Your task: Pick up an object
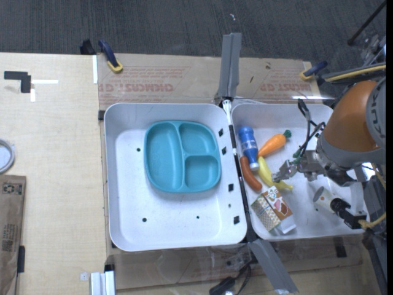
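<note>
Status: pick not yet made. Nothing is lifted; every object lies on a bin floor.

Right bin [288,106]: all loose objects sit in its 9 o'clock half.
- blue bottle [248,141], at about 10 o'clock in the bin, lying along the shared wall.
- toy carrot [273,143], just beside the bottle on its 3 o'clock side, tilted.
- red-orange sausage [250,172], below the bottle against the wall.
- yellow banana [264,171], beside the sausage at its 3 o'clock, apparently touching it.
- small printed carton [273,209], at about 7 o'clock in the bin.

Left bin [123,183]: holds a teal divided plate [182,157] near its centre.

Hand [286,169]: low over the right bin, near mid-floor, with the banana directly at its 9 o'clock, very close or touching; contact not resolved. Carton lies at its 7 o'clock, carrot at its 11 o'clock. Cannot tell whether the hand is apart or together; nothing is visibly clamped in it.

Judgement: likely target is the banana. Remaining: secure a grip, then lift clear of the bin floor.
</note>
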`<act>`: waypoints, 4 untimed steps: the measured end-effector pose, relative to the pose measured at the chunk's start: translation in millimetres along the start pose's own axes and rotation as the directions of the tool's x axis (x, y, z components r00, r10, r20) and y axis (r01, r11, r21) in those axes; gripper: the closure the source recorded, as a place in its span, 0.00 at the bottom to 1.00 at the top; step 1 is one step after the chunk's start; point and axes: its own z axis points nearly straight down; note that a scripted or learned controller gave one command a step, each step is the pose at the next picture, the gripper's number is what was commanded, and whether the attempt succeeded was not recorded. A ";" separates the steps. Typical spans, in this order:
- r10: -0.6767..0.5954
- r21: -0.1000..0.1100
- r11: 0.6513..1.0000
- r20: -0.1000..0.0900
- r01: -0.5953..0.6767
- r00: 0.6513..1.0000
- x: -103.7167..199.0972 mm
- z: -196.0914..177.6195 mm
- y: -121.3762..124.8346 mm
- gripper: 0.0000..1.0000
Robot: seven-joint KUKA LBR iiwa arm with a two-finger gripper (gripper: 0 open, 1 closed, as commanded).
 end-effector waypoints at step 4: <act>-0.219 0.012 0.976 -0.004 0.219 0.976 34.2 -1.7 28.3 0.00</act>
